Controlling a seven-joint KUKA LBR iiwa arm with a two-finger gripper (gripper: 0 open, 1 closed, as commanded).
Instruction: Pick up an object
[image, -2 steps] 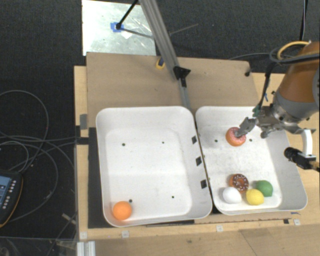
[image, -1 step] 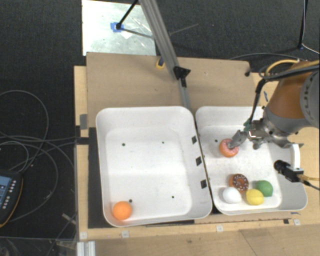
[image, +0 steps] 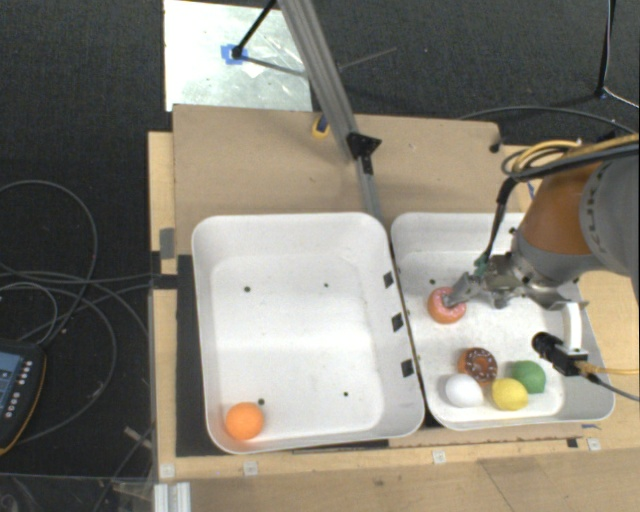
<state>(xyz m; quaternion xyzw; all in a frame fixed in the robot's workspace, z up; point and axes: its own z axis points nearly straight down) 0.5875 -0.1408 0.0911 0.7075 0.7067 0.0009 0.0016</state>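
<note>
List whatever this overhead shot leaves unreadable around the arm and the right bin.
- Gripper: in the camera view it sits at the pink frosted ring-shaped donut, too small and dark to read any grip.
- Donut: its right part lies under the gripper.
- Grey arm with orange band: cut off by the right edge.
- Brown round sprinkled object in the shallow white right bin: too small to identify.

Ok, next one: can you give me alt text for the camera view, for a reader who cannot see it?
A grey robot arm reaches in from the right, its gripper down at a pink object in the right bin. Near that bin's front edge sit a brown doughnut, a white ball, a yellow ball and a green ball. The left bin holds an orange ball.
</note>
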